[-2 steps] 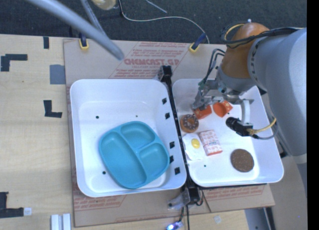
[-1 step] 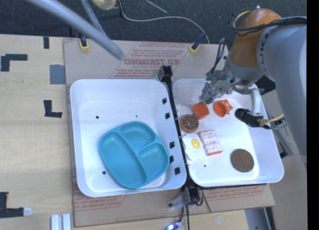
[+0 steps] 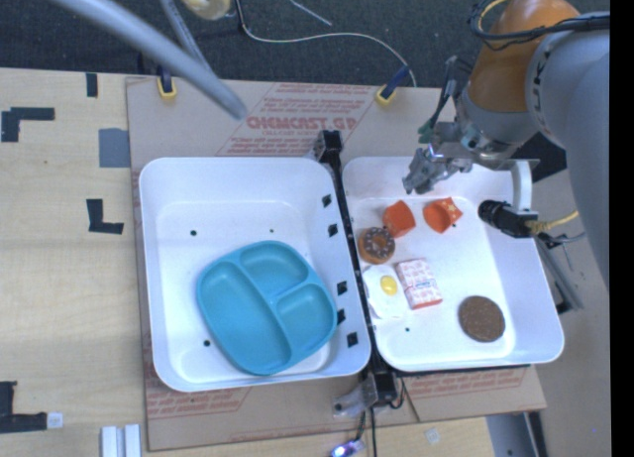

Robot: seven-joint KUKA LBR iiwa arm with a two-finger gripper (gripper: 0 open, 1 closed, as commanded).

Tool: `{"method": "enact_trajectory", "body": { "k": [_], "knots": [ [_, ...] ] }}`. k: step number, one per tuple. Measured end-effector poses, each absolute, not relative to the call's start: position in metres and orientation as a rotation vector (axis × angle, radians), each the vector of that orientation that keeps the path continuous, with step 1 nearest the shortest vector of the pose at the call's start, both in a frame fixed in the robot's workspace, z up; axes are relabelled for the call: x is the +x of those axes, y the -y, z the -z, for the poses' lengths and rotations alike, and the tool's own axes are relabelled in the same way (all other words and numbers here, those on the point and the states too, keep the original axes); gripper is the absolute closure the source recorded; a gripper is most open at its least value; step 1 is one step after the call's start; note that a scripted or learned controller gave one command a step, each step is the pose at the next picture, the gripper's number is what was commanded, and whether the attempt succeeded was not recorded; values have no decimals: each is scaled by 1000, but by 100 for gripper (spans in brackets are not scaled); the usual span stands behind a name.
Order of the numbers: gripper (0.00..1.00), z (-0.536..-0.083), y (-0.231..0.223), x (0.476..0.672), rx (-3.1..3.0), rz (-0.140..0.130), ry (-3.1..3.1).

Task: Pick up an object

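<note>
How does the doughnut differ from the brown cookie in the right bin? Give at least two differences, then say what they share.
The doughnut has a hole in its middle and speckled topping; the brown cookie is a plain, solid disc. The doughnut looks smaller than the cookie. The doughnut lies by the divider between the bins, next to an orange piece; the cookie lies alone toward the bin's near right corner. Both are round, brownish and lie flat in the right bin.

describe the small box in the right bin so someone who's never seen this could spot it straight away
Start at the right bin, the one holding small food items. Near its middle lies the small box, white with red print, beside the fried egg and just below the chocolate donut. It is the one rectangular item there; the brown cookie to its right is round.
</note>
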State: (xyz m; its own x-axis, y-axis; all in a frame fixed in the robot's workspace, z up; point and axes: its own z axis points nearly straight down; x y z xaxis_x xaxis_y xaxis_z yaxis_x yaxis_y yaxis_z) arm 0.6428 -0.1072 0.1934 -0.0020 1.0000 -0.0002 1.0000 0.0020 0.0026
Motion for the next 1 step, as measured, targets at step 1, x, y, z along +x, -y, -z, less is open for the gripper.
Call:
{"method": "enact_trajectory", "body": {
  "k": [1],
  "knots": [
    [100, -238, 105, 637, 2218, -3, -2222]
  ]
}}
